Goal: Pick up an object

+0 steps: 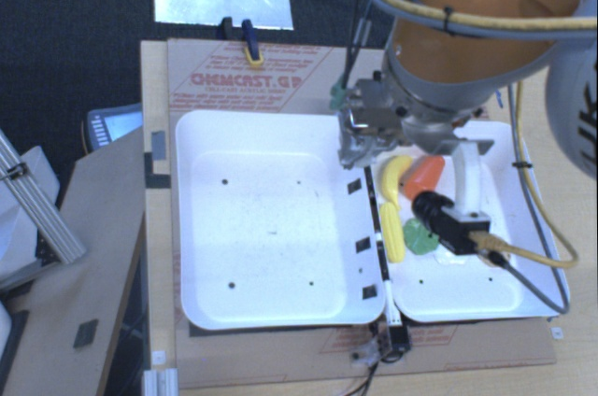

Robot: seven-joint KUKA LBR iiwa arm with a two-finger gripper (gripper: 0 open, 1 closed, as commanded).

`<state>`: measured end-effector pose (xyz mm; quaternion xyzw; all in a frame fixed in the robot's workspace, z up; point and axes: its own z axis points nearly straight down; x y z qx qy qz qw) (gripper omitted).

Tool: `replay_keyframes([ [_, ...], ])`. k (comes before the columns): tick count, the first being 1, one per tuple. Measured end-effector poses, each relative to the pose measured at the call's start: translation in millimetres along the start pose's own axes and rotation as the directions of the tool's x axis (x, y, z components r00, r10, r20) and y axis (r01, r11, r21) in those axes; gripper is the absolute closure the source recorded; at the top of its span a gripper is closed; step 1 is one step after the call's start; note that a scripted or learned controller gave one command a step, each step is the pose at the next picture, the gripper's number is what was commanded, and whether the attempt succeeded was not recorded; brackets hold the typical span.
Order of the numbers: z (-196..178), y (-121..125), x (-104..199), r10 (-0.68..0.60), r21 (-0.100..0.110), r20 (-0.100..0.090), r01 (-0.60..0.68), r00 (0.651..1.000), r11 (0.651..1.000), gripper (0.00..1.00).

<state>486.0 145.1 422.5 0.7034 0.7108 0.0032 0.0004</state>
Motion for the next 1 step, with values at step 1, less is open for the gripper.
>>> replay_keyframes([
  [1, -35.7, 1.2, 38.9, 0.002, 0.000, 0.001, -0.002, 1.000, 1.000, 1.00],
])
